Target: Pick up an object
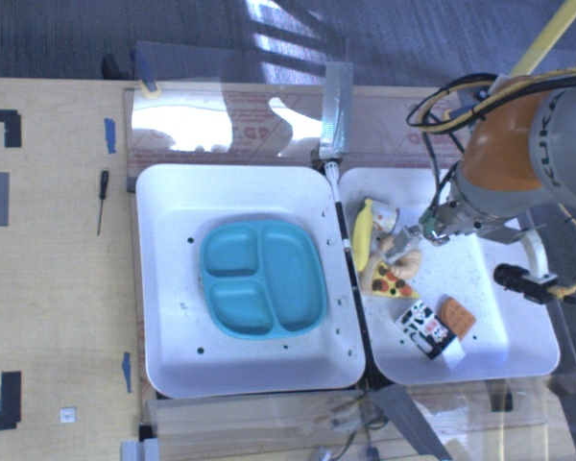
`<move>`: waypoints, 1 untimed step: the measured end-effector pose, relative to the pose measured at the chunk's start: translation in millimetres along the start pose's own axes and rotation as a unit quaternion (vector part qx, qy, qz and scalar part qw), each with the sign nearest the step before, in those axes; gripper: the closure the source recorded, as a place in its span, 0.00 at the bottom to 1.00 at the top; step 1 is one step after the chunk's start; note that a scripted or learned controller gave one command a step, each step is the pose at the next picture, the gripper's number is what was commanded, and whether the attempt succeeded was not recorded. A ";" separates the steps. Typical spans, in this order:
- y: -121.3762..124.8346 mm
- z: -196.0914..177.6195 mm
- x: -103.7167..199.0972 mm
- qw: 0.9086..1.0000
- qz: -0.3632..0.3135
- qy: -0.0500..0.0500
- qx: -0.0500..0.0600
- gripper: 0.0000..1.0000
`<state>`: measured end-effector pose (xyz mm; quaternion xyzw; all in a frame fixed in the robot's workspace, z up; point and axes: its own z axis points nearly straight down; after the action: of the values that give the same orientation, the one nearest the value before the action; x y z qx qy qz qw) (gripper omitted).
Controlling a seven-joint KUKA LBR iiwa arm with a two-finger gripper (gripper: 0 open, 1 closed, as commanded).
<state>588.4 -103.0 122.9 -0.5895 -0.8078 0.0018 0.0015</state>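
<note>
camera view | gripper (410, 241) is hanging just right of banana (363, 237), finger state I cannot tell | pizza slice (390, 280) is crowding just below-right of banana | black-and-white box (426, 328), orange block (457, 316) farther right | blue tray (264, 278) left of banana

- The teal three-compartment plastic tray (264, 279) looks smooth and matt.
- The two shallow white plastic bins (163, 257) are glossy.
- The pale wooden bench (48, 286), at 9 o'clock, is matt.
</note>
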 end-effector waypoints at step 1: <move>2.1 30.3 -9.8 1.000 -0.014 -0.003 -0.008 0.00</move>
<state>593.3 -111.7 92.5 -0.5780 -0.8160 -0.0030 -0.0052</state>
